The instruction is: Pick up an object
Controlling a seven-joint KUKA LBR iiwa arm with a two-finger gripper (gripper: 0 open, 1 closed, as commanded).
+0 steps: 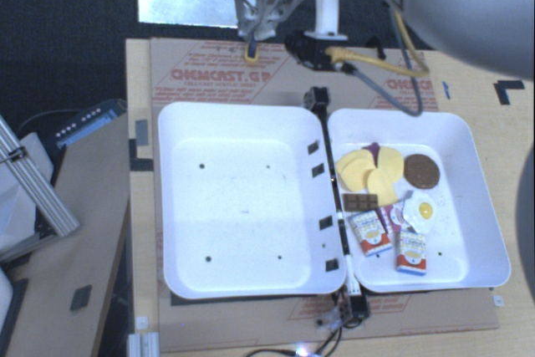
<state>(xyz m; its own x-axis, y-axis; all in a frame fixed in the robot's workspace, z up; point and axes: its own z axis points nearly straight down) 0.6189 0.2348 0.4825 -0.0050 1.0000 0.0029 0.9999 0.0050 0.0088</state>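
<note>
step: reach for food | end effector (257, 28) high over far edge, grip unclear | aim at round brown cookie (421, 170), come straight down

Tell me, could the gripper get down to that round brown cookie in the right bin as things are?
Probably yes. The brown cookie lies flat in the right bin with nothing on top of it; yellow slices sit beside it. The gripper is up beyond the bins, so it would first have to travel over.
</note>
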